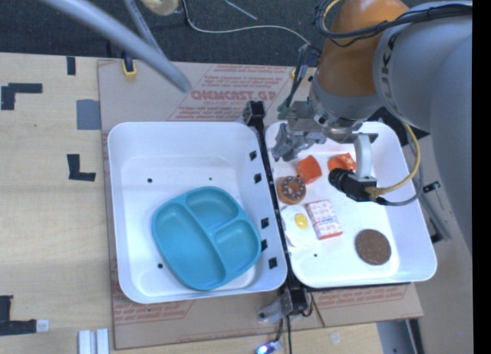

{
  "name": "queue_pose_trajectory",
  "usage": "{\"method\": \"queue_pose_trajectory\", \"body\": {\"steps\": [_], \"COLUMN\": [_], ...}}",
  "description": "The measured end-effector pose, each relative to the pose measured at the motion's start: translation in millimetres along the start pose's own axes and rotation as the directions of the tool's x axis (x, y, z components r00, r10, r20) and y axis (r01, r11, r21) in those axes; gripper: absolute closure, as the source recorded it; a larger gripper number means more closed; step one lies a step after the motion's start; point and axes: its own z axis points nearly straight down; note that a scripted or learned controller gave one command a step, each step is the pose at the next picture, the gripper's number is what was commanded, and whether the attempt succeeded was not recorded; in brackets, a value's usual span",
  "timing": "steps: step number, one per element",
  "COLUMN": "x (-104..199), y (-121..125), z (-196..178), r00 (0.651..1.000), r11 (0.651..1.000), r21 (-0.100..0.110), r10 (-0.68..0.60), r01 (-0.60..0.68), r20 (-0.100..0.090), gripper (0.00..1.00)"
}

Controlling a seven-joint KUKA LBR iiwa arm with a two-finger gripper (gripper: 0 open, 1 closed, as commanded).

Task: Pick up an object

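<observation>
Within the right bin (pixel 414 268), the end effector (pixel 290 143) is hovering by the divider, its grip state not discernible. Below it are lying an orange piece (pixel 308 167), a chocolate doughnut (pixel 291 189), a pink-patterned box (pixel 324 219), a brown cookie (pixel 373 246). Leftward, a blue divided plate (pixel 205 236) is occupying the left bin (pixel 126 191).

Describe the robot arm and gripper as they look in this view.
The arm is glossy grey with a rounded orange band above the wrist. Thin cables run along the wrist, and a yellowish cable loops beside it. The two-finger gripper is grey metal, with a black cylindrical part nearby.
</observation>
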Motion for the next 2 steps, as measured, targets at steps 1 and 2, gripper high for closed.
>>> {"method": "queue_pose_trajectory", "body": {"steps": [1,2], "x": [41,81], "y": [-12,-30], "z": [6,10], "r00": [1.0,1.0], "r11": [1.0,1.0], "r21": [0.0,0.001], "r10": [0.002,0.002], "r01": [-0.002,-0.002], "r20": [0.002,0.002], "gripper": [1.0,1.0]}}
